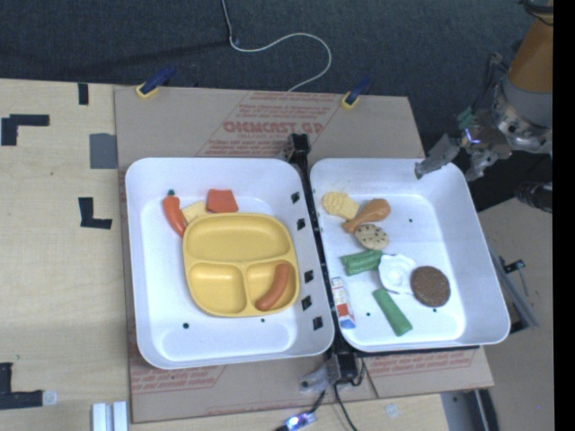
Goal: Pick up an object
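- The arm is cut off by the right and top edges; what shows is an orange band and the grey wrist below it.
- The gripper hangs over the upper right corner of the right bin, above its rim; it reads as a single grey tip, and I cannot tell whether it is released or clenched. Nothing is seen in its grasp.
- A small tube or packet at the right bin's left wall is too small to name with certainty.
- Two shallow white bins sit side by side, touching along a black clipped seam; the other is the left bin.
- Right bin, things to pick: one ridged yellow chip, one drumstick, one speckled cookie, two green pieces, one upper and one lower, one white piece, and one brown round patty. All lie apart from the gripper.
- Left bin: one yellow divided tray with one sausage in its lower right compartment; above it one orange carrot, one pale yellow piece and one orange-red block.
- The bins rest on a cardboard sheet with red print, held by two yellow and blue clamps, on a light wood table with black marks.
- Dark carpet lies beyond, crossed by one thin white cable.
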`<state>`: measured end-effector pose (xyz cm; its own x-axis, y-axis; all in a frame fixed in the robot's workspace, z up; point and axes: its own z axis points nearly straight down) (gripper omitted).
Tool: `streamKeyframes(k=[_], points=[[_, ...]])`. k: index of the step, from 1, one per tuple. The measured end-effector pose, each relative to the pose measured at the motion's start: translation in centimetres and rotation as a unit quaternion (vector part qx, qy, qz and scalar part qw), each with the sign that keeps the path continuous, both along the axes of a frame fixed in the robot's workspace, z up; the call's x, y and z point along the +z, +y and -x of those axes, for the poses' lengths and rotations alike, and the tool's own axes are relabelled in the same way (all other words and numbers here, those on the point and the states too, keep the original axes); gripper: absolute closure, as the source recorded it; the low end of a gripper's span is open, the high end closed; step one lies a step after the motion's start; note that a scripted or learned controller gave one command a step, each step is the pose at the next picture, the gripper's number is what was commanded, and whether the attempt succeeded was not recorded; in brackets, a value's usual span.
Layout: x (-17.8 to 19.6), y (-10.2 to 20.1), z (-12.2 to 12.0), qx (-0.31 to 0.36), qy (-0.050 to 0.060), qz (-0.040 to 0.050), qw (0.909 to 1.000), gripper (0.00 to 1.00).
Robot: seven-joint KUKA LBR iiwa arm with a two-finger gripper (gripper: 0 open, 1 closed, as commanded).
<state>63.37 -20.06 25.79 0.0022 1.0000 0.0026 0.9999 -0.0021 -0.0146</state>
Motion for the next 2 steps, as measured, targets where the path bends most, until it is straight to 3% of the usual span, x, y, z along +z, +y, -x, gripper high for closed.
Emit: streamKeyframes(k=[1, 2], points=[[0.9, 0.1, -0.2, 0.002, -0.007, 0.0014, 1.0, 0.0], [-4.9, -0.6, 0.4, 0.001, -0.004, 0.0013, 1.0, 0.0]])
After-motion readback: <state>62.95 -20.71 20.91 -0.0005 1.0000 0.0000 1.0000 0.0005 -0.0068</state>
